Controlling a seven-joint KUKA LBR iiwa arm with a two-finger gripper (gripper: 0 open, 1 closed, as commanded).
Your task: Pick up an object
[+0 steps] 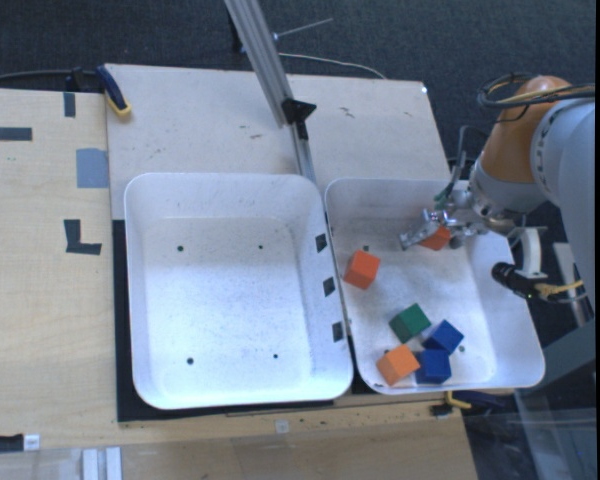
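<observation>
Gripping an orange block (438, 238) between my fingers, my gripper (432, 230) hangs over the upper part of the right bin (510, 363). Left and below me lies 1 orange cube (361, 268). Farther below cluster 1 green cube (410, 322), 2 blue cubes (438, 351) and another orange one (398, 364).

Gripper (432, 234) over right bin (500, 368), orange piece (438, 238) between its fingers, blocks nearby
</observation>
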